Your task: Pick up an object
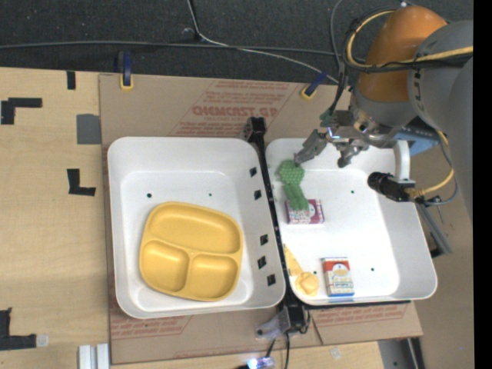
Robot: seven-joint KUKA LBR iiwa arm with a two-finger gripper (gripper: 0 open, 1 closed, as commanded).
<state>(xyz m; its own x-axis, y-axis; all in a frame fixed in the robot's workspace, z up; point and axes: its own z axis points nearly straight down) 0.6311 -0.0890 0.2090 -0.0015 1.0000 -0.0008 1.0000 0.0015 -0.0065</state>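
the fingers (329,149) are spread, holding nothing, above the right bin (384,229). the green brush (294,184) looks light and stiff; better to grip its handle.

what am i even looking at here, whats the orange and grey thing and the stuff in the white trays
You are looking down at a slant from one fixed camera above a workbench. The grey and orange thing is a robot arm reaching in from the right; its gripper hangs over the right bin, with nothing seen between the jaws. The left bin holds a yellow divided plate. The right bin holds a green brush-like item lying partly on a small pink and white packet, a red and white box, and a small yellow piece near the front edge. The arm is meant to pick up an object.
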